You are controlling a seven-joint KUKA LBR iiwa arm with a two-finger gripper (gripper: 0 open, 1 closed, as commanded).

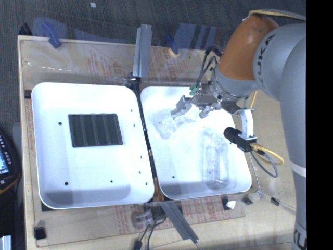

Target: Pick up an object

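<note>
Closest to us, the arm (270, 51) holds its gripper (193, 105) low over the right bin (208, 190), fingers parted and empty, just above a clear plastic object (165, 124); we judge approach stage, next descend and close.

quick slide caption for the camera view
KUKA arm's gripper poised over the right bin above two clear plastic items; left bin carries a dark ribbed panel.

The right bin (171, 189) leaves open floor at lower left; a clear bottle (216, 163) at lower right and clear cup (165, 124) at upper left crowd it.
</note>
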